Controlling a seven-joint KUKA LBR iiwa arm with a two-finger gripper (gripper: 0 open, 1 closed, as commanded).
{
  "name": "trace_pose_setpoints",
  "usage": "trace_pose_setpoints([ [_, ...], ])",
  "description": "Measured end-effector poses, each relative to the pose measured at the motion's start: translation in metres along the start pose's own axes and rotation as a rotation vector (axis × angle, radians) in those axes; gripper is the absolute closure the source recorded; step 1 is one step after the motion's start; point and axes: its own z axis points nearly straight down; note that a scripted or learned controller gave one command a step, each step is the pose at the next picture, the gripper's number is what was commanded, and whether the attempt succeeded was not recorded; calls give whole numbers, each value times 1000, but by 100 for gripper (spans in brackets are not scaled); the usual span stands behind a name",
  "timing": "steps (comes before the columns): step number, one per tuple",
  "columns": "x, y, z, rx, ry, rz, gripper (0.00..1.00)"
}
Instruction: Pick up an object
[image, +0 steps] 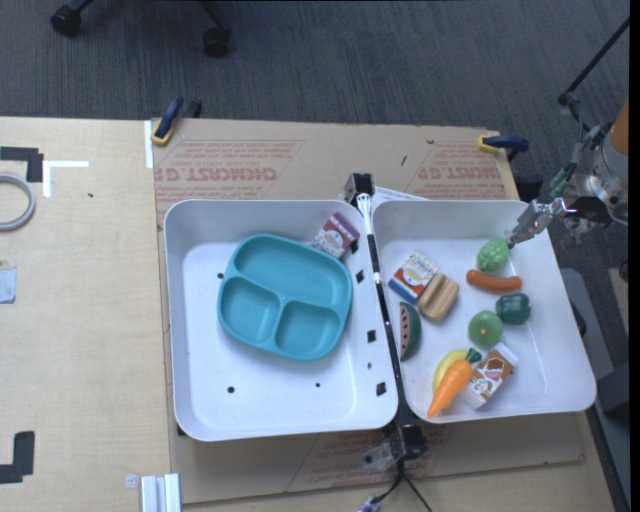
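My gripper (527, 222) reaches in from the right and hangs over the far right corner of the right bin (570, 300). Its tip is just above and to the right of a leafy green vegetable (492, 255). Below that lie a red sausage (495, 282), a dark green pepper (513, 309) and a green lime (485, 327). Further left are a bread roll (438, 296), a small carton (414, 274) and a watermelon slice (407, 331). A carrot (448, 388), a banana (450, 362) and a juice box (490, 376) lie near the front.
The left bin (190, 330) holds a teal divided plate (286, 297) and a small packet (335, 237) at its far right corner. A black divider (378, 310) runs between the bins. Both bins rest on cardboard (250, 165).
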Motion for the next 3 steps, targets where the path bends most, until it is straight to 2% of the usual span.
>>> trace_pose_setpoints([
  [1, 9, 2, 142, 0, 0, -89, 0],
  [2, 25, -86, 159, 0, 1, -369, 0],
  [3, 75, -110, 159, -1, 1, -602, 0],
])
